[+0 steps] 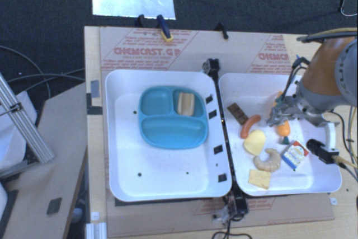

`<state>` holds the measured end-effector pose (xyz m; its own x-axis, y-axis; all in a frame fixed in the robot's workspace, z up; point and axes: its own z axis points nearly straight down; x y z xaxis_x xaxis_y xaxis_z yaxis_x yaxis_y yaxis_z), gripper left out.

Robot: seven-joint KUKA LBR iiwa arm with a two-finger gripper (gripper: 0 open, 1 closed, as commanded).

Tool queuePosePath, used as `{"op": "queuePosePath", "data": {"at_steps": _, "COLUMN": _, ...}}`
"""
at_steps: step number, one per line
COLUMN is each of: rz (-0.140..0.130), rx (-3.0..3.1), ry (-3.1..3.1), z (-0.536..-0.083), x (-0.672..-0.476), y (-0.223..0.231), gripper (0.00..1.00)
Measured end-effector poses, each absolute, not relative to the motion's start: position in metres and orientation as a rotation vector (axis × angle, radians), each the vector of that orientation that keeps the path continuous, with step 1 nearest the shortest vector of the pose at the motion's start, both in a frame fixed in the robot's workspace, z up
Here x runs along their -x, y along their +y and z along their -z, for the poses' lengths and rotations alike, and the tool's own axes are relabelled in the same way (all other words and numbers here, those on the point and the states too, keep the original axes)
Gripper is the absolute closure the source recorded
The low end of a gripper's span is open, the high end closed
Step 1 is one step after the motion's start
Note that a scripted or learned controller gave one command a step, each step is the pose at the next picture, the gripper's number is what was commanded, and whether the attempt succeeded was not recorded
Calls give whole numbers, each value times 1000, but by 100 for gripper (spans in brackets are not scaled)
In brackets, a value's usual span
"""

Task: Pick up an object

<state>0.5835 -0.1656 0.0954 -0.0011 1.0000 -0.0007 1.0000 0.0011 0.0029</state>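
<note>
Orange object [284, 129] just below the gripper [278, 115].

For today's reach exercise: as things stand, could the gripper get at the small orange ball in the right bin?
Probably yes. The gripper hangs just beside the small orange ball in the right white bin, and nothing lies over the ball; the small blue and white box sits apart.

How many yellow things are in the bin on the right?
2. A round yellow piece lies near the middle of the right bin, and a flat yellow slice lies near its front edge. More might be hidden under the arm.
</note>
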Motion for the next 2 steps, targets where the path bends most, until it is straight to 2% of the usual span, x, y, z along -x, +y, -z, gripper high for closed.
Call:
{"op": "queuePosePath", "data": {"at_steps": 1, "rz": -5, "rx": -2215, "ry": 2219, "z": -158, "x": -580, "y": -167, "gripper": 100}}
{"op": "queuePosePath", "data": {"at_steps": 2, "rz": -7, "rx": -2211, "ry": 2222, "z": -219, "x": -588, "y": -161, "gripper": 100}}
